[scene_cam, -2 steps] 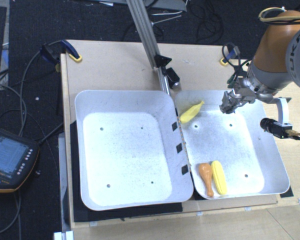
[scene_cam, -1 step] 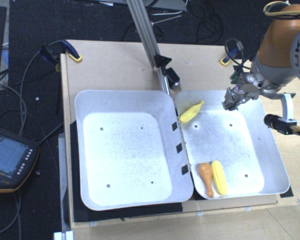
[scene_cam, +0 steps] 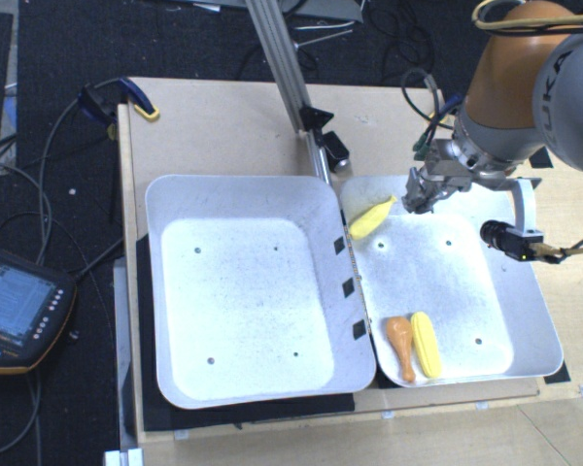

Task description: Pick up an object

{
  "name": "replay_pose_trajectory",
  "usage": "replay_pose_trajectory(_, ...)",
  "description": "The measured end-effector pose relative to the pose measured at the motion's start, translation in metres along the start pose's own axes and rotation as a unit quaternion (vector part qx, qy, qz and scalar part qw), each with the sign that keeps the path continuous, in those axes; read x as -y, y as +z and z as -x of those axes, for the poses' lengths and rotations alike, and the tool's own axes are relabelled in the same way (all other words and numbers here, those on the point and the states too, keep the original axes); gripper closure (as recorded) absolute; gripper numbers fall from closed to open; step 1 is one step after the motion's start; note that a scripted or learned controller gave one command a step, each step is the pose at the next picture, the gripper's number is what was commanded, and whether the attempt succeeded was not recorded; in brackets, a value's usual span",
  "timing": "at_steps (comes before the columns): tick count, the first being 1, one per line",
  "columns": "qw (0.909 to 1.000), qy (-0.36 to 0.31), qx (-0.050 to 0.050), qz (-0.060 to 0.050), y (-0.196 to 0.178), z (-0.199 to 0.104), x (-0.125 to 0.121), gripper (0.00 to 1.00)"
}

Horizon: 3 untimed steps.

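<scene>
Your claw [scene_cam: 420,198] hangs over the far edge of the right bin [scene_cam: 486,289], just beside the yellow banana [scene_cam: 370,218] that lies tilted against the bin's far-left corner, near the divider between the two bins. From this slanted view you cannot tell how the claw is set, and nothing shows in its grip, so treat the banana as not yet taken. It looks like the nearest target: its right tip points toward the claw and the two are close, maybe touching, though the angle hides which. To do this step well, bring the claw over the banana's middle rather than its tip, and turn the wrist so it closes across the short width, not along the length. Mind the bin wall and the metal post [scene_cam: 282,56] with its black clamp just beyond; a descent too far to the left would likely strike the rim. If that corner proves too cramped, two easier picks lie at the near edge of the same bin: an orange piece [scene_cam: 401,343] and a yellow piece [scene_cam: 427,344], side by side and touching. The left bin [scene_cam: 243,289] offers no target.
</scene>
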State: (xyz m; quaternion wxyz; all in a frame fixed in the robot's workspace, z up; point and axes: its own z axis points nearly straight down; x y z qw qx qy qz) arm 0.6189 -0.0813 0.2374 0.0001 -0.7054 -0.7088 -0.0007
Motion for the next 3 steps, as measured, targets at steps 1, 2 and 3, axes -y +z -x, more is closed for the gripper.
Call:
replay_pose_trajectory(1,1.0,0.0,0.0,0.0,-0.008,-0.047,0.011,1.0)
replay_pose_trajectory(2,1.0,0.0,0.0,-0.001,0.002,-0.097,0.026,1.0)
replay_pose_trajectory(3,1.0,0.0,0.0,-0.001,-0.002,-0.141,0.029,1.0)
